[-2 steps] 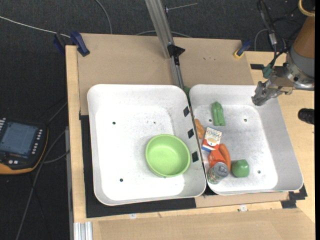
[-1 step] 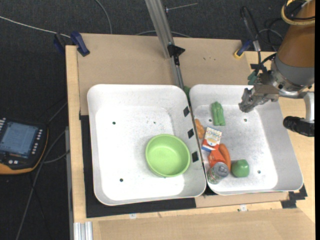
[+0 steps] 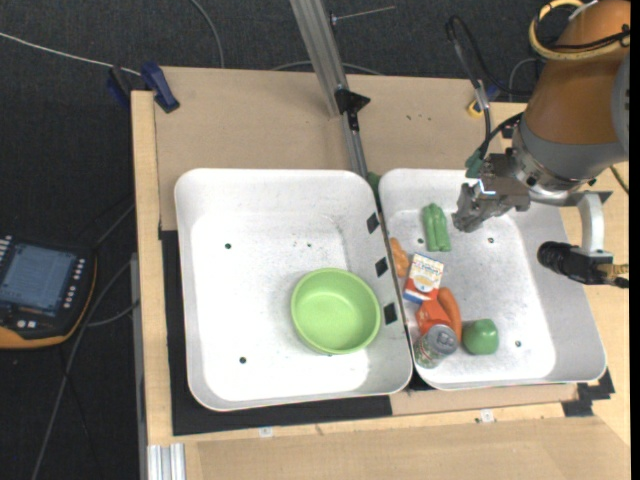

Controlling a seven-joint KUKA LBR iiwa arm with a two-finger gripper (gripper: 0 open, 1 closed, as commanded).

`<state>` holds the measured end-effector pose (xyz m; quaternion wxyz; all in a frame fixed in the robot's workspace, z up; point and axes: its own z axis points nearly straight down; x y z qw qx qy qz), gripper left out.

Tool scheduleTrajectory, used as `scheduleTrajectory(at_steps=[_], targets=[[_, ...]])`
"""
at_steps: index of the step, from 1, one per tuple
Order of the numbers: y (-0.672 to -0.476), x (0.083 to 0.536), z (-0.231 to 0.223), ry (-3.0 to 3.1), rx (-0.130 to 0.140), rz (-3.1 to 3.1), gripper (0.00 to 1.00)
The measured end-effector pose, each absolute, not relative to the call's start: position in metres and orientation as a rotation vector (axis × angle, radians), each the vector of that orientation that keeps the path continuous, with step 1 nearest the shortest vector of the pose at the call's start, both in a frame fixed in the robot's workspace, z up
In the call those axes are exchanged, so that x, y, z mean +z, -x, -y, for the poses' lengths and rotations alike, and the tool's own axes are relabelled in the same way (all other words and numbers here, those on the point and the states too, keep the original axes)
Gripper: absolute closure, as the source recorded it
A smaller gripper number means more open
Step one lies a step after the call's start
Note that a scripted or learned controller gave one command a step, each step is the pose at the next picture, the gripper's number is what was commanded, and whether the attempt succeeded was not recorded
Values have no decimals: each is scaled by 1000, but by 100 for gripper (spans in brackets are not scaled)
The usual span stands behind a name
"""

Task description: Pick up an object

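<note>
My gripper (image 3: 472,213) hangs over the right bin (image 3: 540,298), at its upper middle, just right of a green cucumber-like piece (image 3: 435,227). Nothing shows between its fingers. Lower along the bin's left side lie an orange piece (image 3: 400,258), a small white carton (image 3: 424,274), an orange carrot (image 3: 445,311), a tin can (image 3: 436,343) and a green pepper-like piece (image 3: 481,336).
A light green bowl (image 3: 335,311) sits in the left bin (image 3: 230,258), near its lower right. A grey metal pole (image 3: 320,43) slants down to the gap between the bins. The arm's body (image 3: 575,98) fills the upper right.
</note>
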<state>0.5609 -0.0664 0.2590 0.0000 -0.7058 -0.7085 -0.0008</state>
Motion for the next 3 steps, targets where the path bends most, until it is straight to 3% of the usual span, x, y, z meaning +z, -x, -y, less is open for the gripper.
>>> scheduleTrajectory(at_steps=[3], targets=[[-522,251,-95,2215,-2,2226,100]])
